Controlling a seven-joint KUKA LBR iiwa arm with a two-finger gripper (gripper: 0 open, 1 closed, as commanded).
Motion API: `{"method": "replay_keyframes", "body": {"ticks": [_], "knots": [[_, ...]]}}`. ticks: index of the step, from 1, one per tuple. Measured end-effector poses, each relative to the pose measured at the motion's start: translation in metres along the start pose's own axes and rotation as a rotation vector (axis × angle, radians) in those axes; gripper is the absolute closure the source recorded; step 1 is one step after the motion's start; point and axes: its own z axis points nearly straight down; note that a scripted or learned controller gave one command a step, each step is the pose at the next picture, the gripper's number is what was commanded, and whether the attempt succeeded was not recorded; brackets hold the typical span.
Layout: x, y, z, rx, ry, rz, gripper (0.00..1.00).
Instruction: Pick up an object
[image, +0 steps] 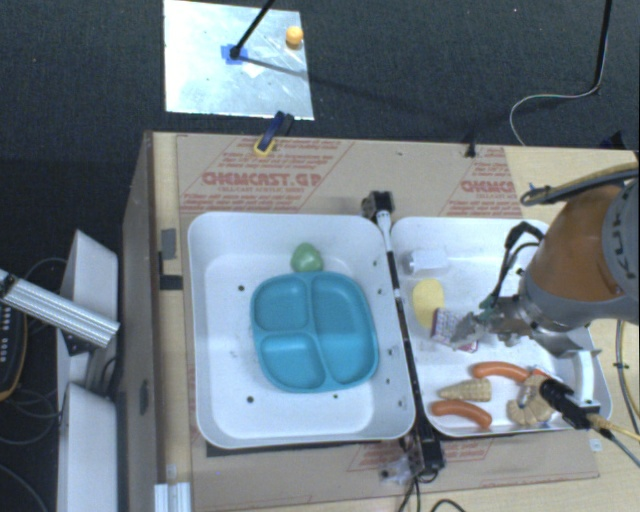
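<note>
Over the right bin (570, 232), the gripper (462, 329) hangs low with the grey arm (585, 265) reaching in from three o'clock; whether its fingers are parted or closed I cannot tell. A yellow toy (428, 296) lies just beside it at eleven o'clock. Two sausages (462, 411) and a corn cob (466, 389) lie near it at six o'clock. The blue divided plate (313, 331) sits in the left bin (225, 250).

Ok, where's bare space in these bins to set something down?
Left bin: bare floor left of the blue divided plate and along the near edge. Right bin: open strip at the far end past the white packet. Crowded near the sausages and gripper.
</note>
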Motion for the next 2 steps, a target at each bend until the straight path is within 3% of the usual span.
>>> {"method": "replay_keyframes", "body": {"ticks": [1,2], "knots": [[0.006,-0.006,0.029,-0.002,0.0,0.0,0.0],[-0.037,0.044,-0.036,-0.006,-0.002,-0.002,0.0]]}}
